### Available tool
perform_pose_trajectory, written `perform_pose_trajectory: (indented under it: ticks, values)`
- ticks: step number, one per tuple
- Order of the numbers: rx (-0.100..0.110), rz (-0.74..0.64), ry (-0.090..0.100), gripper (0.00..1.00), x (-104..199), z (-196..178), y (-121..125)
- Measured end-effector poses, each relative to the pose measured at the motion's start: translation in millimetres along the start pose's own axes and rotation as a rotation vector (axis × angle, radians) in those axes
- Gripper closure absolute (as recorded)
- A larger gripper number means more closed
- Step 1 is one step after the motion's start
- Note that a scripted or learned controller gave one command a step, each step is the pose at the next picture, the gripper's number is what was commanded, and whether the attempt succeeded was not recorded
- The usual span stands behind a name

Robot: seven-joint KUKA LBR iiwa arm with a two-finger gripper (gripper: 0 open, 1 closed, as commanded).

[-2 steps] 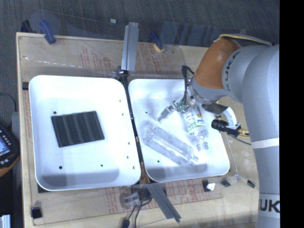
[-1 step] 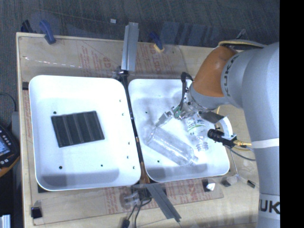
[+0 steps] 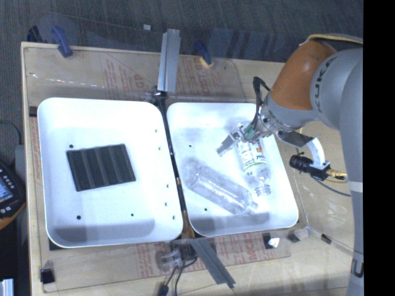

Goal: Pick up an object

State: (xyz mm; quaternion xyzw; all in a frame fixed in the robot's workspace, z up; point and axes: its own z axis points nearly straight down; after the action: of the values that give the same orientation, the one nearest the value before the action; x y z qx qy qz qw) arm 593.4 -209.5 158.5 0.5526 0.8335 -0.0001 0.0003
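Gripper (image 3: 237, 137) over right bin (image 3: 185, 119), finger state unclear, at top of small labelled bottle (image 3: 253, 159). Clear plastic bottle (image 3: 219, 190) touches it nearer; round bottle may roll, slip sideways under contact

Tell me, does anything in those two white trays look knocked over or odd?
Both clear bottles in the right bin lie on their sides: the labelled bottle under the gripper, the plain bottle slanted beside it. The dark ribbed mat in the left bin sits slightly askew.

Ridged mat (image 3: 100, 166) in left bin (image 3: 49, 119); two bottles (image 3: 221, 190) in right bin (image 3: 185, 119).
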Motion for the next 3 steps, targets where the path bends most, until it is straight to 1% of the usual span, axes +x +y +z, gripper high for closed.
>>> perform_pose_trajectory:
  ticks: [1, 2, 3]
  values:
    - [0.003, 0.046, 0.003, 0.00, 6.3, -5.5, -15.6]
    - [0.003, -0.079, 0.004, 0.00, 32.3, -23.4, -12.1]
    - [0.001, 0.005, 0.000, 0.00, 8.2, -5.7, -18.4]
